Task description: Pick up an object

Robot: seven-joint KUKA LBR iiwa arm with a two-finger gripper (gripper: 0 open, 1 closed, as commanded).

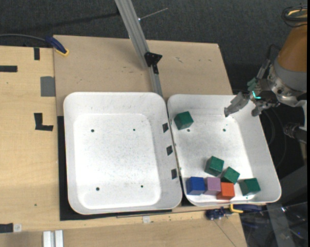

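Above the right bin's (258, 143) far right rim, the grey arm with its orange band reaches in from the right, its gripper (243, 106) pointing left with fingers spread apart, holding nothing. One green cube (184, 120) sits alone near the bin's far left; six more blocks cluster along its near edge. No writing is legible.

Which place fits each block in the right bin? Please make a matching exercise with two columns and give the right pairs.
Things:
1. blue block
2. orange block
3. purple block
4. lone green block

Places:
A. far part of the bin, apart from the others
B. between blue and orange
C. near left corner of the bin
D. directly right of purple

Pairs: 1-C, 2-D, 3-B, 4-A
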